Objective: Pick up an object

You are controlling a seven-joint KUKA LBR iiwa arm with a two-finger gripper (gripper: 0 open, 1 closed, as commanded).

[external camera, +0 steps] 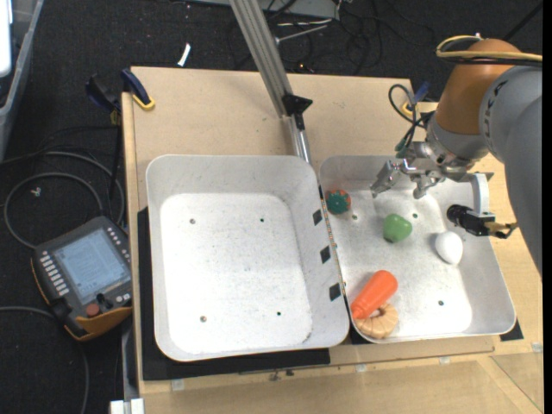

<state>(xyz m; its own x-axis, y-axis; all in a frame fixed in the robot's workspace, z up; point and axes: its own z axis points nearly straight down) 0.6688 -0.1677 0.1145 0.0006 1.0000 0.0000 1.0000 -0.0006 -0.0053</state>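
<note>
Pincer (402, 183) over the back of the right bin (483, 317), fingers spread apart, nothing between them. Just beside and below: green ball (397, 228). Further out in the same bin: white egg-shaped piece (448, 247) to the right, small green-and-red toy (338, 201) by the left wall, orange carrot (374, 292) resting against a tan round bun (380, 321) at the front. Left bin (164, 188) alongside, rims touching. No readable writing anywhere.

Single fixed camera above bench (216, 102) — looks down at slant, both bins (172, 175) framed, mid-range.
</note>
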